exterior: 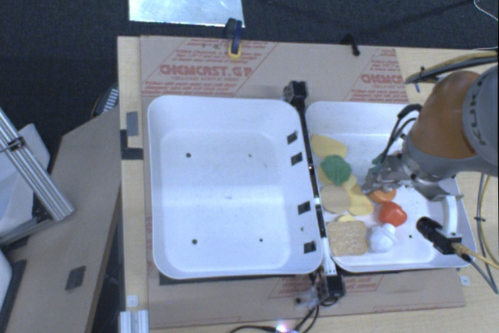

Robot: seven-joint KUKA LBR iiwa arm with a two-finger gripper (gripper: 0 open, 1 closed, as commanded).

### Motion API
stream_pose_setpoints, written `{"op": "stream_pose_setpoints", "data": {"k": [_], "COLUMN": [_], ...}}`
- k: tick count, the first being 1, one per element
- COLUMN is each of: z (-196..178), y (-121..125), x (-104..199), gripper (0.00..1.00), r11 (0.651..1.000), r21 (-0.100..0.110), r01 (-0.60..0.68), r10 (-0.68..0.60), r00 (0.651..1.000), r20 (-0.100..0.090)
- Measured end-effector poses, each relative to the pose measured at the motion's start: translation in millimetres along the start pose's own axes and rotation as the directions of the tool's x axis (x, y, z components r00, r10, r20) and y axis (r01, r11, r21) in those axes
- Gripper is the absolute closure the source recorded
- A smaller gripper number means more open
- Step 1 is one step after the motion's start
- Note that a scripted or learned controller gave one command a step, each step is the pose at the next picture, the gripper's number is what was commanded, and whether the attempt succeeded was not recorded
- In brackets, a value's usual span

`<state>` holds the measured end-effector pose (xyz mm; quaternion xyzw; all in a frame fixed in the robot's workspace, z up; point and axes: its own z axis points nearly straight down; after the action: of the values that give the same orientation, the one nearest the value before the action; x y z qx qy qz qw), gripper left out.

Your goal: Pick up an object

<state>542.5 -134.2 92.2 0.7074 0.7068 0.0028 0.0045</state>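
The right bin (355,111) holds a pile of small toy foods: a yellow piece (328,146), a green piece (337,169), a pale yellow piece (359,204), a tan square like bread (348,237), a white ball (381,239) and a red-orange piece (391,212). My gripper (376,182) hangs low over the middle of this pile, just right of the green piece and above the red-orange one. Its tips are dark and small against the objects.
The left bin (226,183) lies beside the right one, with a black divider clamp (295,92) at the back between them. The arm's grey body with the orange band (448,125) covers the right bin's right side. Cardboard surrounds both bins.
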Motion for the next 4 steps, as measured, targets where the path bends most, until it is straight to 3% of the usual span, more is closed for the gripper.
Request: {"op": "stream_pose_setpoints", "data": {"k": [1,2,3,4], "z": [1,-27,-95,-144], "y": [-1,52,59,92], "x": [12,28,85,171], "gripper": [1.00,1.00,1.00,1.00], "r11": [1.000,1.000,1.000,1.000], "r21": [-0.010,0.002,0.005,0.003], "r01": [0.002,0.007,0.009,0.012], "r10": [-0.002,-0.007,-0.009,-0.012], "r00": [1.000,1.000,1.000,1.000], "r20": [0.010,-0.001,-0.003,-0.004]}}
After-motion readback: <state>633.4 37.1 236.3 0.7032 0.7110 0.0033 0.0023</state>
